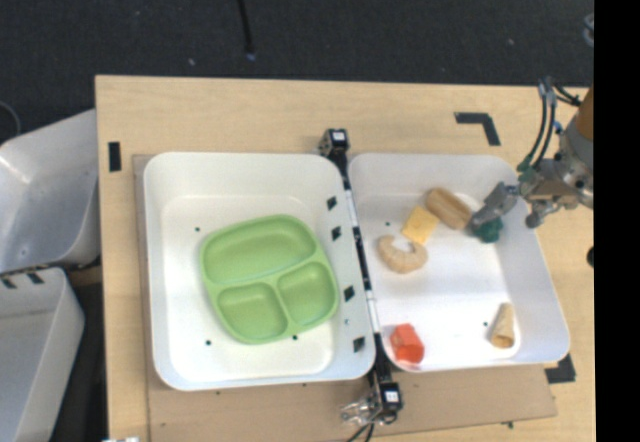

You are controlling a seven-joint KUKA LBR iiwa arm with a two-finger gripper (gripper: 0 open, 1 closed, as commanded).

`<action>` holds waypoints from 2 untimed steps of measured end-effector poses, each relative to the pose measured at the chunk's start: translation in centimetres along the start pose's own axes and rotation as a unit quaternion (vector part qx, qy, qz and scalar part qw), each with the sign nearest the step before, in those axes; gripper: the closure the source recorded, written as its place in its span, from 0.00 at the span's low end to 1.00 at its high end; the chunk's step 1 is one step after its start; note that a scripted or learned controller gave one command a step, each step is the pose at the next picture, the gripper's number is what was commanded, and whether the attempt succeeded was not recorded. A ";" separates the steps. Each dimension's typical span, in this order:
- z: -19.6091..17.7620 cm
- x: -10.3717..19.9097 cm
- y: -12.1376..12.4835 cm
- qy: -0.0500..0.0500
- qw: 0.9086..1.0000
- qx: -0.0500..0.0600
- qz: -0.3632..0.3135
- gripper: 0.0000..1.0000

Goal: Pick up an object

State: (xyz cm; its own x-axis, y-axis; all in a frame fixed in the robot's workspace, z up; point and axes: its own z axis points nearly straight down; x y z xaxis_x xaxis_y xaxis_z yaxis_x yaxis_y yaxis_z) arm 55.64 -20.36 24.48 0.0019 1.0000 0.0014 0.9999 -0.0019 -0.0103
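The right bin holds several small items: a brown bread roll, a yellow block, a pale ring-shaped pastry, a red piece near the front left corner, and a tan cone at the front right. A small dark green object lies just right of the roll. My gripper hangs over the bin's right side, open, with one finger touching or just above the green object. Nothing sits between the fingers.
The left bin carries a green three-compartment plate. A raised divider with black clips separates the bins. The arm comes in over the right bin's far right rim. The wooden bench surrounds both bins.
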 end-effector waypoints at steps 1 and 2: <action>-0.6 0.0 0.2 -0.001 1.000 -0.005 -0.002 0.00; 4.9 0.4 1.2 -0.001 1.000 -0.004 -0.002 0.00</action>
State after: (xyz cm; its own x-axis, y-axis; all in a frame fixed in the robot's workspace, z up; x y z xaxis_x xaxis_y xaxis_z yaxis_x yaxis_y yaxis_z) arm 56.76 -19.99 19.57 -0.0020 1.0000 -0.0007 1.0000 0.0020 -0.0030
